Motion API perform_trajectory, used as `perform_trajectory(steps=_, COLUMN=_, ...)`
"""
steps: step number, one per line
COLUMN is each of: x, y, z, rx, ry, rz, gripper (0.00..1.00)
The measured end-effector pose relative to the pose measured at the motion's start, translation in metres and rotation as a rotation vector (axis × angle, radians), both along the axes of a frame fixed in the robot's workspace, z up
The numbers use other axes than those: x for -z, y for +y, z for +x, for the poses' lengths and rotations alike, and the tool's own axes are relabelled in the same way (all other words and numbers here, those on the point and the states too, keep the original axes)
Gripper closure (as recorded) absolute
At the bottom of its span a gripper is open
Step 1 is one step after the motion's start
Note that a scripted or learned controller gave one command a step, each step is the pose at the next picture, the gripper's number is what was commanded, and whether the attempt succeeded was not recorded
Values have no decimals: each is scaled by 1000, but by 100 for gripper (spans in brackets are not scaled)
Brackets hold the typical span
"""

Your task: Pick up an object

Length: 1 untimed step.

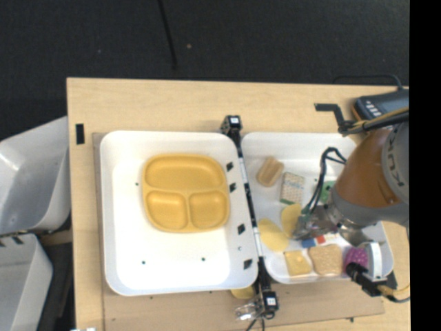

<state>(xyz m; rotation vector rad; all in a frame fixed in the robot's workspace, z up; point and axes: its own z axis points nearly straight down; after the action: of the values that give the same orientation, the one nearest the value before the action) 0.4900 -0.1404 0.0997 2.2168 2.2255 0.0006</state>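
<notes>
The right bin (275,141) holds several small food-like items. A tan bread roll (270,172) lies near its back left, with a pale packet (293,187) beside it. Two yellow pieces (275,237) sit by the divider. A pale square cracker (298,262) and a slice of toast (326,259) lie along the front wall. My gripper (310,230) is low in the bin, just above the toast and right of the yellow pieces, over a small red and blue item (315,241). The arm's orange band (366,174) hides the bin's right part.
The left bin (124,254) carries a yellow three-part plate (186,192). A purple item (357,256) and a white cup (376,256) sit in the right bin's front right corner. Black cables (324,178) loop beside the wrist. Clips run along the divider (242,192).
</notes>
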Motion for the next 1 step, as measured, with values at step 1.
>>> perform_trajectory(steps=1, x=-1, y=0, z=0, rx=4, ry=-1, rz=0, gripper=100)
